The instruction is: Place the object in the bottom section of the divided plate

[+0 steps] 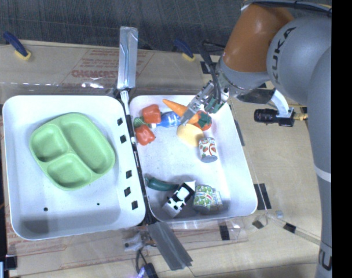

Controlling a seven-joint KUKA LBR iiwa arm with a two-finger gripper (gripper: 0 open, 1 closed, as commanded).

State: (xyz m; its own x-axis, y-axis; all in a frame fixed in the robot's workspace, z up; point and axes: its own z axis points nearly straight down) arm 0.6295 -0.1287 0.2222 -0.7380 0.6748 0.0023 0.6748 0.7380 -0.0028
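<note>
A light green divided plate (72, 149) lies in the left bin (25, 213), with its three sections bare. In the right bin (234, 178), my gripper (194, 112) hangs at the far side, just above a cluster of toy food. Its tips are over an orange carrot (175, 105), a yellow piece (189, 135) and a small red-green item (205, 121). Nothing can be made out between its fingers.
The right bin also holds a red tomato-like piece (151, 115), a blue piece (169, 119), a red pepper (145, 134), a small printed can (208, 149), a green-handled object (158, 184), a black-and-white block (179, 198) and a patterned cup (206, 197). A metal divider (128, 57) separates the bins.
</note>
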